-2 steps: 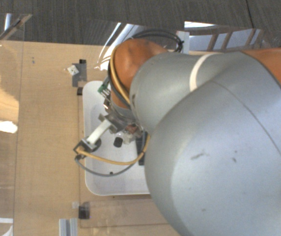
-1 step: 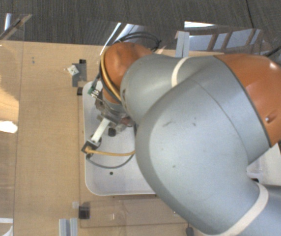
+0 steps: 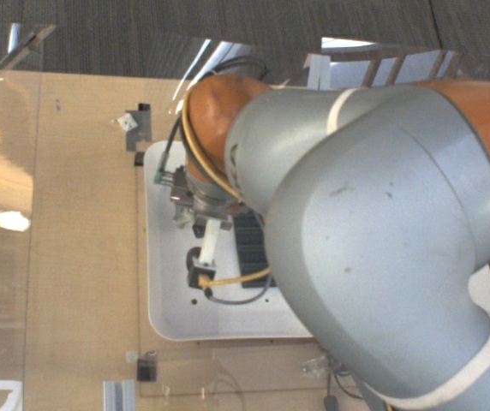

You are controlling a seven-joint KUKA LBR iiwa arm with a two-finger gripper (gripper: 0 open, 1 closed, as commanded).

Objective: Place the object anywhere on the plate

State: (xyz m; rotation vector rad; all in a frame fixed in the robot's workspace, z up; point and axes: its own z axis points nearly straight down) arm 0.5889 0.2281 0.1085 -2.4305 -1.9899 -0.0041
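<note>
Arm [image 3: 373,229] stoops into bin [image 3: 172,306], gripper [image 3: 189,212] seemingly picking, its grip impossible to tell; next, a clean lift

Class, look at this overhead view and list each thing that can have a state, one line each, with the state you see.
arm: stretched in from the right, covering much of the bench.
tool: down over the white bin; open or shut cannot be told.
white bin: flat on the bench, right part hidden under the arm.
dark ribbed block: lying in the bin beside the tool, partly hidden.
</note>
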